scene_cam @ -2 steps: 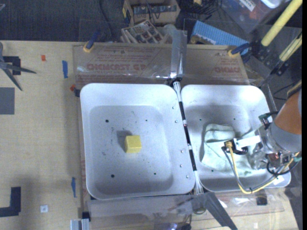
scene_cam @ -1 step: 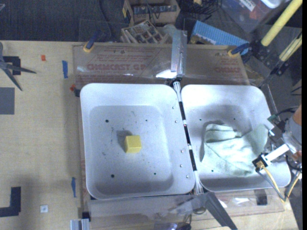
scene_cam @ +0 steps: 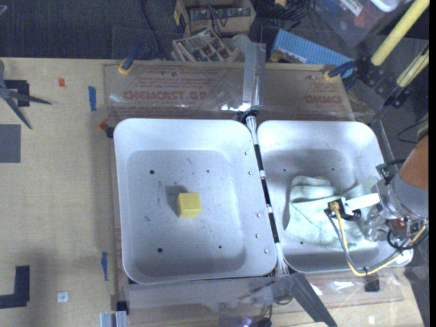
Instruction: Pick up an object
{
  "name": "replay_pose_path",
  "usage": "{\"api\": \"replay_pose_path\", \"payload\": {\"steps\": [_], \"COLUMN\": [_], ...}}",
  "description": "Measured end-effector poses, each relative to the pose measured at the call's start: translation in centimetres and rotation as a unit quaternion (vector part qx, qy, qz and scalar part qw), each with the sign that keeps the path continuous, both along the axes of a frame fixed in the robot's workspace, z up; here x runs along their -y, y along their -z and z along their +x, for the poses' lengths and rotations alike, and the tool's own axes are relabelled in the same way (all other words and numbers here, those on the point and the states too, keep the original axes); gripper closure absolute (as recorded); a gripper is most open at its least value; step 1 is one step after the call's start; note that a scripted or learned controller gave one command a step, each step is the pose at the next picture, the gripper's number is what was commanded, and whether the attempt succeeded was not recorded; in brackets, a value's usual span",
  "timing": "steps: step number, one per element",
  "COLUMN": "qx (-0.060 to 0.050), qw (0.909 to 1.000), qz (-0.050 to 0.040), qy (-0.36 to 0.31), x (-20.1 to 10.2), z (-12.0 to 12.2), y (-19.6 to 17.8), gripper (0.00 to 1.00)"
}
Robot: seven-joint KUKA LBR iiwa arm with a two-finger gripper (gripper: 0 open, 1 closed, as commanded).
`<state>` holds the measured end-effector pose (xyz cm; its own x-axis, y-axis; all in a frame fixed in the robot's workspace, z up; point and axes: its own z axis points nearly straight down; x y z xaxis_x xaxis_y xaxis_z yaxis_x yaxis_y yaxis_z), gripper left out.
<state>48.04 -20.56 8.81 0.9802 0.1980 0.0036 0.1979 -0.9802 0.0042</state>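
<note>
- Two white bins sat side by side on the worktop (scene_cam: 54, 203); the left bin (scene_cam: 129, 148) held a yellow block (scene_cam: 189, 204) near its middle.
- The tool (scene_cam: 371, 227) hovered low in the right bin (scene_cam: 306, 138), right of a pale crumpled cloth (scene_cam: 310, 210).
- Whether it was open or closed could not be told.
- Risk, as judged: closing there might snag cloth or cable, missing the block.
- The block looked roughly cubic, without a clear long axis.

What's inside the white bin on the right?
A crumpled pale cloth lies in the right-hand white bin. The arm's pincer hangs over the cloth's right part, hiding whatever lies beneath.
</note>
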Motion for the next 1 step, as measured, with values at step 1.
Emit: {"api": "replay_pose_path", "payload": {"steps": [1], "qx": [-0.003], "qw": [0.9993], "qz": [0.0018], "qy": [-0.037], "x": [1.68], "z": [-0.07], "y": [-3.20], "gripper": [1.00]}}
